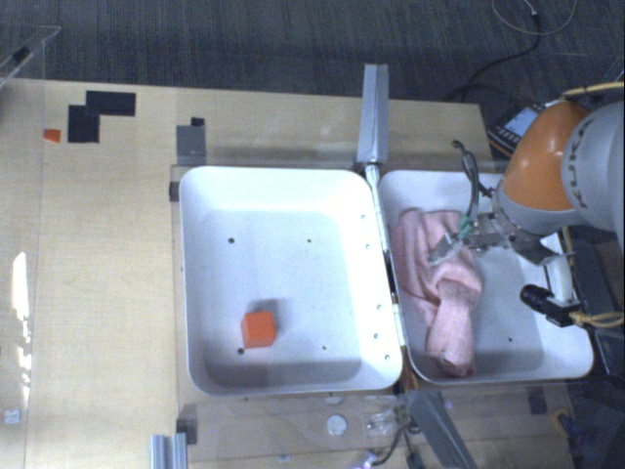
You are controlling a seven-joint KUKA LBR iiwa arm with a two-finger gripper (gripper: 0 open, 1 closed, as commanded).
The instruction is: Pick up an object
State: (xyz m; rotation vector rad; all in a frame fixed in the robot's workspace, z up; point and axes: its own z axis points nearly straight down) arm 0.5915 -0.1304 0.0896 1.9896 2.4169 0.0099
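Over the right bin (508,350), the gripper (451,246) sits on a crumpled pink cloth (444,296) along the bin's left side, apparently pinching a fold; soft, light and limp, best grabbed at a raised bunch

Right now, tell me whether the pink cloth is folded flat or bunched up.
Bunched up: the pink cloth lies in rumpled folds along the right bin's left side.

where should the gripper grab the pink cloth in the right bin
Grip the raised fold at the middle of the pink cloth, coming straight down. It lies bunched and limp along the right bin's left side, so a ridge pinches easier than flat edges.
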